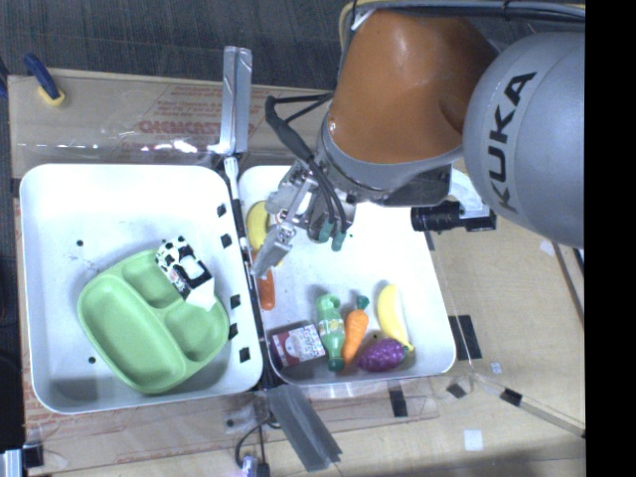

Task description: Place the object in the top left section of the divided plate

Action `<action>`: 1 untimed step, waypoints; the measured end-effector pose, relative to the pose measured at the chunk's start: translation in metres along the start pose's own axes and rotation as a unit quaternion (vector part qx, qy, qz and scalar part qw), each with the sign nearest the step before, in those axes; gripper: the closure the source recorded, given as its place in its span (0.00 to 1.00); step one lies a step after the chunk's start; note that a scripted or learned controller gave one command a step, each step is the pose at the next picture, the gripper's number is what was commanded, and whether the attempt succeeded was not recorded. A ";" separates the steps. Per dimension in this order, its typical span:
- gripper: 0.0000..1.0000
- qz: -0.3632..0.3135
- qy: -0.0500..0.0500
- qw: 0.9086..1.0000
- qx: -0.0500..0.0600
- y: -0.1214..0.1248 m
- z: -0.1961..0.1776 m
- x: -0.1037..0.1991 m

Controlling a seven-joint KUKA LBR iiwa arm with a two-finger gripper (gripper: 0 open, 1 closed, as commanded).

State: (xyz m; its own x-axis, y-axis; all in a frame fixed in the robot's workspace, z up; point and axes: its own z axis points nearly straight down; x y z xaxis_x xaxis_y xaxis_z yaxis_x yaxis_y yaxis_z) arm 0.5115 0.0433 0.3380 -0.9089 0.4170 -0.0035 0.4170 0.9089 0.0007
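Note:
A green divided plate (129, 328) lies in the left bin (60, 207). A small black-and-white carton (185, 264) rests on the plate's upper right part, over the ridge between the small top section and the right section. My gripper (303, 244) hangs above the left part of the right bin (422, 266), right of the wall between the bins and apart from the carton. Its fingers (271, 251) point down and to the left, stand open and hold nothing.
The right bin holds a banana (393, 313), a carrot (355, 333), a green bottle (330, 328), purple grapes (381, 355), a red packet (296, 346), a yellow item (257, 225) and a small orange piece (266, 290). The arm's bulk covers the bin's upper right.

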 end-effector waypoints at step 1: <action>0.00 -0.221 -0.002 0.975 -0.001 -0.013 -0.106 0.029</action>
State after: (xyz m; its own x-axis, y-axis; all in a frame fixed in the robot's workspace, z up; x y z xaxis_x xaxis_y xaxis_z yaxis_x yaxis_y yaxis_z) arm 0.4796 0.0433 0.4442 -0.9999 -0.0147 -0.0070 -0.0147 0.9999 0.0000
